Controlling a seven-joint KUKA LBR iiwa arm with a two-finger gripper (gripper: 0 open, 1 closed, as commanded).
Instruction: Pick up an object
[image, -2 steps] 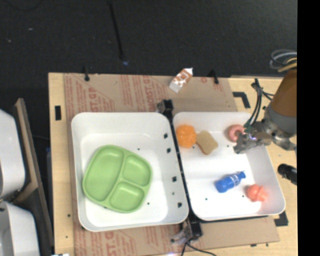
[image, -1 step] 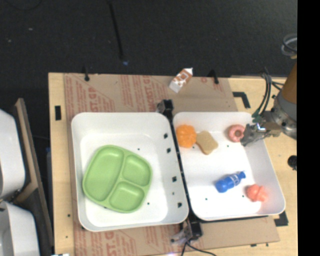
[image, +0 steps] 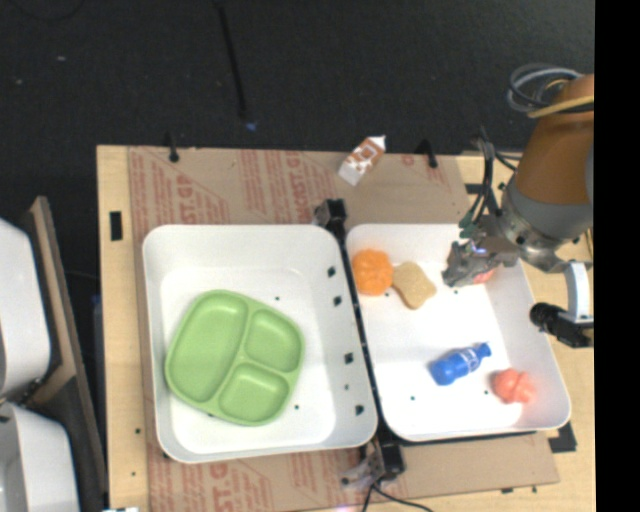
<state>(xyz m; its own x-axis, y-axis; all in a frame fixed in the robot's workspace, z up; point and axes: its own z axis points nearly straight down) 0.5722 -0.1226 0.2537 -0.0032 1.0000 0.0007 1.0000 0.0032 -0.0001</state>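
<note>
Closest to the lens, at the bottom edge of the bench (image: 130, 470), a small dark clamp (image: 385, 462) sits where the two bins meet. Just above it the right bin (image: 440, 425) holds four loose things. A blue bottle (image: 458, 363) lies on its side in the lower middle of that bin, cap end pointing up and to the right. A pink-orange lump (image: 511, 385) rests just beside the bottle, lower right of it, close to the bin's rim. Up and left of the bottle, well apart from it, a tan sponge-like piece (image: 413, 284) lies touching or almost touching an orange round object (image: 372, 271), which sits against the bin's left wall.

Up and right of the bottle, near the bin's upper right corner, the gripper (image: 466, 266) hangs low over the white floor on the grey and orange arm (image: 550, 170). Something reddish shows at its tip, but whether that is a thing between the fingers or part of the tool cannot be told, nor how far apart the fingers stand.

Far left of the bottle, the left bin (image: 170, 260) holds a green divided plate (image: 235, 356) with three compartments. Above both bins, a small brown and white wrapper (image: 362, 158) lies on the brown cardboard sheet (image: 250, 185).
</note>
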